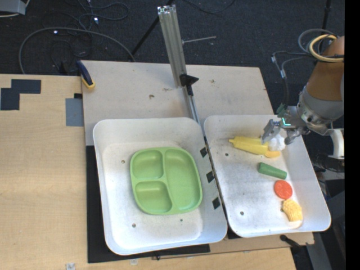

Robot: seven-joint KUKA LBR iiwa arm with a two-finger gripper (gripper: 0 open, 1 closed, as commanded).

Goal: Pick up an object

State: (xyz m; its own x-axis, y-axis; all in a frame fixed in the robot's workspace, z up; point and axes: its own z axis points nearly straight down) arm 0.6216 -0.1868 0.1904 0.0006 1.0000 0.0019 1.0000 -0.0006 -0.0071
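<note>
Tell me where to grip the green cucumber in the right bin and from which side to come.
Grip the green cucumber across its middle, coming straight down from above. It lies flat on the right bin floor, a short cylinder running left to right, so fingers should probably close across its narrow width. The yellow banana and red tomato lie apart from it.

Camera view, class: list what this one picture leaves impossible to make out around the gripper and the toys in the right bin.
1. Whether the gripper is open or closed: blurred and small.
2. Right end of the yellow banana: covered by the gripper, so contact is unclear.
3. Upper arm: cut off by the right edge.
4. Texture of the yellow corn piece: too small.
</note>
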